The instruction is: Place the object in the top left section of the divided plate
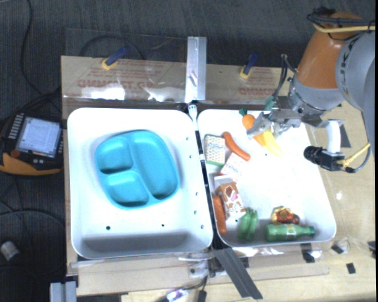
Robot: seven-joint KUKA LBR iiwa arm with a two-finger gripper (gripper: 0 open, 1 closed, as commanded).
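Observation:
The blue divided plate (137,167) lies in the left bin (88,231). Its top left section (115,155) holds nothing. My gripper (265,127) hangs over the far edge of the right bin (315,187). A yellow object (270,143) sits directly under the gripper tip and touches it in this view; I cannot tell whether it is held. A small orange piece (247,121) lies just left of the gripper.
The right bin also holds a red sausage (236,145), a green-white packet (215,148), a white card (234,165), a snack packet (230,197), a green pepper (247,224), a green bottle (290,232) and a red-yellow item (285,215). A raised divider (201,168) separates the bins.

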